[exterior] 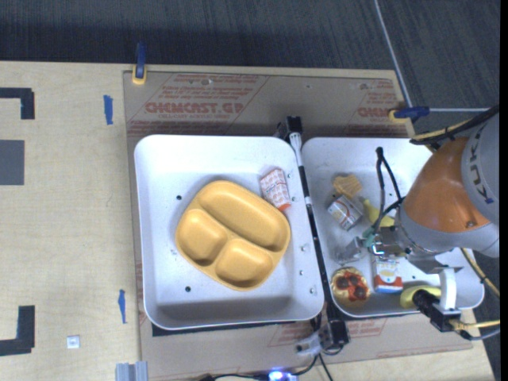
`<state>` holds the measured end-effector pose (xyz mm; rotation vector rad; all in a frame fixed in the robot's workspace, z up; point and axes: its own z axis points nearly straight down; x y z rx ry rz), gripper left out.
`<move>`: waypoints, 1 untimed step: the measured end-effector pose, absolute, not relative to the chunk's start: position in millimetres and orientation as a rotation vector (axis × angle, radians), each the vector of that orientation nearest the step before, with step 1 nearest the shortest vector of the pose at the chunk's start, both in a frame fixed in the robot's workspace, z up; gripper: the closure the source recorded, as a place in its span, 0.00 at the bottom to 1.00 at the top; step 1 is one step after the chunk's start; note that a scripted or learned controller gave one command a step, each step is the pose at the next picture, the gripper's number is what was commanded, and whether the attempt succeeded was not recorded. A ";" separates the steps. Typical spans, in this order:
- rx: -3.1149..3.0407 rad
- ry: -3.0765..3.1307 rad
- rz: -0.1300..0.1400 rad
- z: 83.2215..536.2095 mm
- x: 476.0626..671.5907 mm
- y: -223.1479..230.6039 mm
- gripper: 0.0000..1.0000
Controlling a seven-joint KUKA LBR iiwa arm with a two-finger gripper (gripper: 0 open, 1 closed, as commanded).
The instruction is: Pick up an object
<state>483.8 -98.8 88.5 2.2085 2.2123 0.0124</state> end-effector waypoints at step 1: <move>2.209 2.207 0.010 89.0 484.0 -94.5 0.00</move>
